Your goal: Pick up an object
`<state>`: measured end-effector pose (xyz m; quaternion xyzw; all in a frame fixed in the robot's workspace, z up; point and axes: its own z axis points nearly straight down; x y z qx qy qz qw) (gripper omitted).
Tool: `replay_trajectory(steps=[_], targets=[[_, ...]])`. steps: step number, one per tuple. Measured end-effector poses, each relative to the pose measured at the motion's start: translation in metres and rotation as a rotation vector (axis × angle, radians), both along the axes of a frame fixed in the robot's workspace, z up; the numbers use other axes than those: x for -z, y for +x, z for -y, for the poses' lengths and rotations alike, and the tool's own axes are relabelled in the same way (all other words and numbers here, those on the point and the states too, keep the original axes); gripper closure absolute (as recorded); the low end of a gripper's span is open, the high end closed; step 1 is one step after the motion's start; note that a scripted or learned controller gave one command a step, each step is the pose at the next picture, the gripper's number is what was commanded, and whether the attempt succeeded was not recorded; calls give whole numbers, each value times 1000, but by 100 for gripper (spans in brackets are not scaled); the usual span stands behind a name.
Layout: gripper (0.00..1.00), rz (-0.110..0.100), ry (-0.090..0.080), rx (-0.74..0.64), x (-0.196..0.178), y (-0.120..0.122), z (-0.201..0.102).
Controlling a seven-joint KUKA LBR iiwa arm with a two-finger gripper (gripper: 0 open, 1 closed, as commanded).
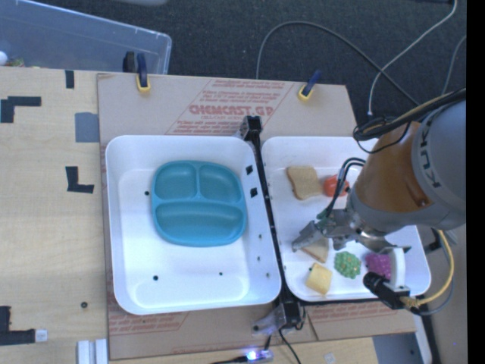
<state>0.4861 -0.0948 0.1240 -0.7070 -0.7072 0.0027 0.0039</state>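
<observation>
The arm point(409, 177) is reaching in over the right bin point(282, 203). The left bin point(121, 226) is holding a blue divided tray point(199, 203). The gripper point(312, 237) is hanging low among the right bin's items; whether it is grasping anything cannot be told. A tan bread piece point(304, 181) is lying near the bin's top, a yellow wedge point(319, 279) near its bottom edge, a green cluster point(348, 265) just beside a purple cluster point(378, 264), and a red piece point(331, 184) beside the bread.

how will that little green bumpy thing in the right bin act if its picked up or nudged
The green bumpy piece looks small and rounded, so it would probably roll or skid on the smooth white right bin if nudged. Its knobbly surface may give the tool some bite. It is likely light, and it lies close to a purple piece, which may get bumped.
</observation>
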Motion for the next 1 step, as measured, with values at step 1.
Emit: replay_trajectory(steps=[1], targets=[[0, 5, -2, 0, 42, -1, 0]])
